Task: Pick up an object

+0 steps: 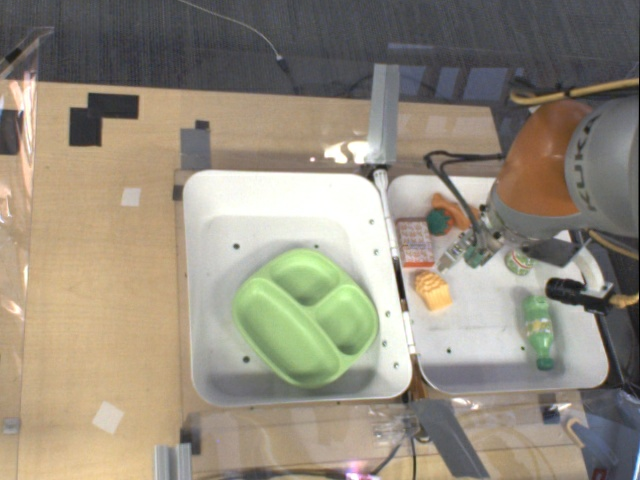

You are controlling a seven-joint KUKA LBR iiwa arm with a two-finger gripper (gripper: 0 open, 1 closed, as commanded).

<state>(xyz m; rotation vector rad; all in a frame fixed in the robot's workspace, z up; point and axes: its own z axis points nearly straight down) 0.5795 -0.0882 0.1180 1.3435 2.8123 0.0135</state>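
Note:
My gripper [463, 257] hangs over the middle of the right bin [500, 373], reaching in from the right under the orange-banded wrist. It stands open and nothing shows between its fingers. Just below and left of it lies a yellow-orange block [432, 291]. A red and white packet [414, 243] lies to its left by the bin's left wall. An orange carrot with a teal end [443, 215] sits above it. A small round can [518, 261] is right of the gripper. A green bottle [538, 330] lies near the bin's right side.
The left bin [215, 228] holds a green divided plate [305, 315]. A metal post [384, 108] rises behind the wall between the bins. Black cables run along the right bin's far and right rims.

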